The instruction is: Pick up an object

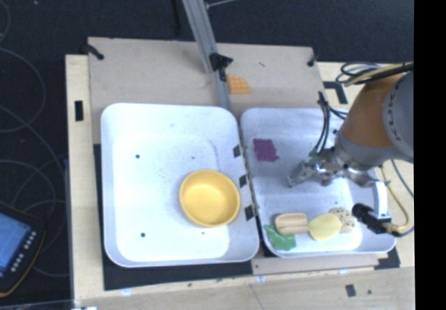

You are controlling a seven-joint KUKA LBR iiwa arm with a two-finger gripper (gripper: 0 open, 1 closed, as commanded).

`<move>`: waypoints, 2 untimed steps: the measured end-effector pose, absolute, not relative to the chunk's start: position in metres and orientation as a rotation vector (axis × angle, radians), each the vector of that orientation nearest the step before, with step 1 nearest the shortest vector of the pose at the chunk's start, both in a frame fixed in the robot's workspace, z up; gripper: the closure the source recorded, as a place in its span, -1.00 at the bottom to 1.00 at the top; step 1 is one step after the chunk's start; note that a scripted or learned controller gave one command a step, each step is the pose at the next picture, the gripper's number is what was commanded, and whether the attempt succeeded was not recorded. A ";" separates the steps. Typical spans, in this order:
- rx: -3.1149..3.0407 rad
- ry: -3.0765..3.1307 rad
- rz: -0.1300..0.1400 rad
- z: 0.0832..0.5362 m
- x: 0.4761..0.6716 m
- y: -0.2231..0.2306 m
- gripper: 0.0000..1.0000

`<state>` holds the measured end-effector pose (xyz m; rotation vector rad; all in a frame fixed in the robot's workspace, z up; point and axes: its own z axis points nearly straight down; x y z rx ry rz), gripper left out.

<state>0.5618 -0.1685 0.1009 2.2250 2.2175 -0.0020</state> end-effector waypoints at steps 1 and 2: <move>2.229 2.210 0.003 0.112 0.563 -0.169 1.00; 2.228 2.207 0.005 0.164 0.555 -0.169 1.00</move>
